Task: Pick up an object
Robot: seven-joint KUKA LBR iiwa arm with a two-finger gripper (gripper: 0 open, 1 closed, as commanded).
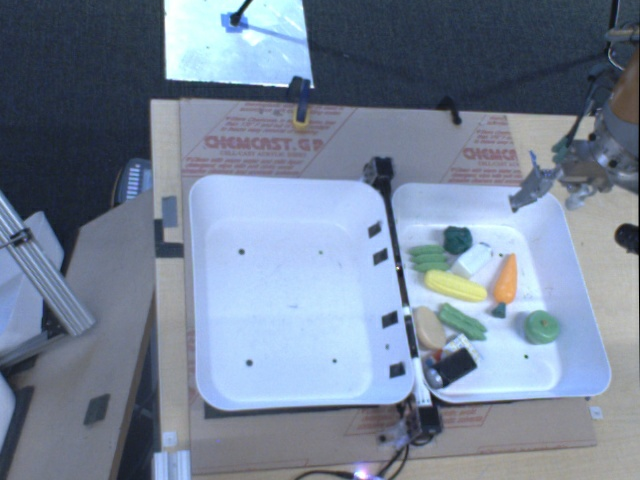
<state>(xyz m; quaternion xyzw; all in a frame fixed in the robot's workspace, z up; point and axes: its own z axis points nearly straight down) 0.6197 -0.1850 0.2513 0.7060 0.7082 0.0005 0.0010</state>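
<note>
Camera view from above, at a slant, over a tan surface [170, 268] that carries two shallow white bins side by side. The left bin [210, 208] holds nothing to pick. The right bin [575, 268] holds a cluster of small toy foods. The gripper [553, 183] hangs at the far right edge of that bin, above its far right corner, on the end of a grey arm coming in from the right. Its fingers look spread apart, one light prong angled down and left over the bin rim, and nothing is between them.

Every candidate lies nearer and to the left of the fingers. Closest is an orange toy carrot [506, 278], its long axis running almost far to near, thick end near. Just left of it sits a small white block [473, 260], and beyond that a dark green broccoli-like piece [457, 238]. A yellow corn cob [456, 286] lies with its long axis left to right, slightly tilted. Green pods [430, 258] lie at the left side, another green pod [462, 320] lies nearer, and a round green piece [542, 327] sits alone at the near right. A tan piece [430, 328] and a black-and-white object [455, 365] lie at the near left corner.

Judging from this, the fingers would need to travel down, left and toward the near side, and the carrot is the shortest reach.
</note>
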